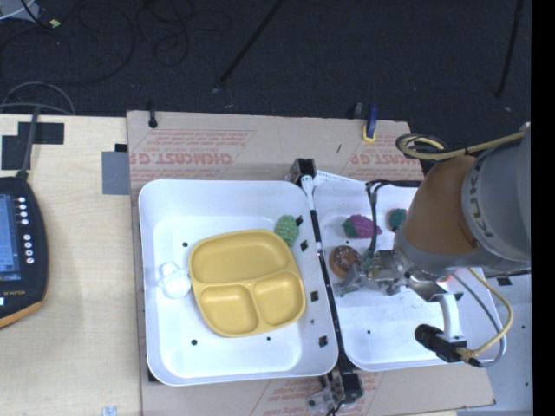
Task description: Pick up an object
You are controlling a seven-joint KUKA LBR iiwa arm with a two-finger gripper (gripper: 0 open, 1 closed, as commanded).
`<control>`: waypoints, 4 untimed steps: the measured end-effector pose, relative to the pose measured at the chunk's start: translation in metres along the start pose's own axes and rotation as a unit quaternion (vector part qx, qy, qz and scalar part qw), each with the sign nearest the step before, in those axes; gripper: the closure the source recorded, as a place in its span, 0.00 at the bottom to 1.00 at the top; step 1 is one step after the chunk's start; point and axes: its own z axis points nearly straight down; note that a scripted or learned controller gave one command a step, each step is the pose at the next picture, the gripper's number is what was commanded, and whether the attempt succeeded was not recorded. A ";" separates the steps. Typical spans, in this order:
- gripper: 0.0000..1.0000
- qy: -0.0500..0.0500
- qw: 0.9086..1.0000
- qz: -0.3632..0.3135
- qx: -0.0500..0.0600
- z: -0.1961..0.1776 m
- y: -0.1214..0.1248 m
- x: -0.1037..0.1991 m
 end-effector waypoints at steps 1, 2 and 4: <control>0.00 0.001 1.000 -0.001 -0.006 -0.146 -0.048 0.024; 0.00 0.002 1.000 -0.005 -0.003 -0.209 -0.049 0.111; 1.00 -0.001 1.000 -0.006 0.001 -0.350 -0.049 0.128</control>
